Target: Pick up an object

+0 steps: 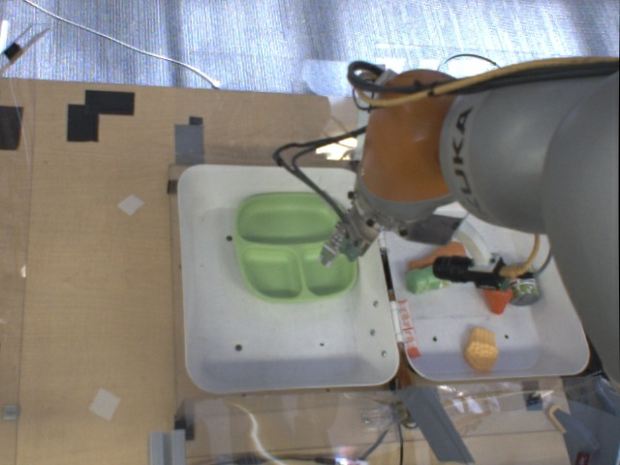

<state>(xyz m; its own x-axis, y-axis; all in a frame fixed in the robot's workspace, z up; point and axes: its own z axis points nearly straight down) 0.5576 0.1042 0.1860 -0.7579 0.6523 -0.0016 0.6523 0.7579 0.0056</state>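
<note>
Two white bins (291, 356), brown bench (87, 289), green tray (276, 223)

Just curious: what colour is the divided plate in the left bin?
Divided plate: light green, in the camera view.

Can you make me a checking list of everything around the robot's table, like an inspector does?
Surface: brown bench bearing a left bin and a right bin, both white.
Job's things: green divided tray in the left bin; yellow lumpy toy, green piece and orange piece in the right bin.
Clutter: nothing seen.
Grippers: tool over the tray's right side; contact cannot be told.
Cables: black cables loop by the wrist; white cable on the floor.
Surroundings: black tape patches on the bench; grey floor beyond.
</note>
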